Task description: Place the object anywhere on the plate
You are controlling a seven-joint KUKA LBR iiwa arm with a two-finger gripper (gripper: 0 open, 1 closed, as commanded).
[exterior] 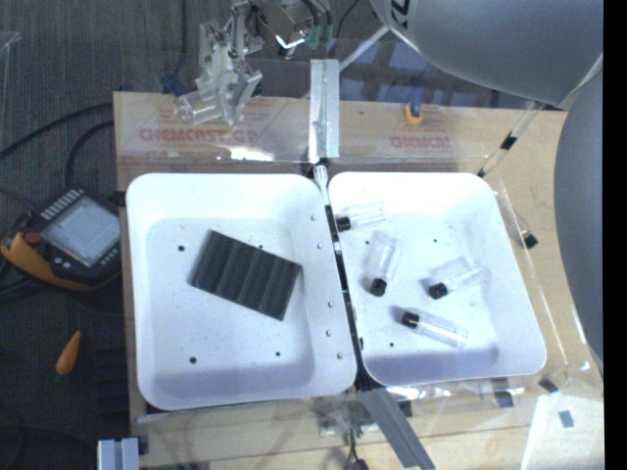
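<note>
My gripper [223,84] stands in the upper left of the frame, above the far edge of the bench [147,135] and beyond both bins. From this view I cannot tell whether it is open or closed, nor whether anything is in it. My arm [490,27] crosses the upper right corner.

The left bin [157,199] holds the plate [245,274], a dark ribbed rectangle lying flat near the bin's middle. Its long axis runs from upper left to lower right.

The right bin [490,213] holds four clear vials with black caps, all lying on their sides and apart from the plate.
- The top vial [361,216] lies near the bin's upper left corner, almost level across the frame, cap at its left end beside the divider.
- The middle vial [381,258] lies nearly upright in the frame, cap at its lower end.
- The right vial [458,278] slants, cap at the lower left, body pointing to the upper right.
- The bottom vial [433,327] slants the other way, cap at the upper left, body pointing to the lower right.

The vials do not touch each other. A handheld control unit [73,238] lies on the floor at the left edge.
</note>
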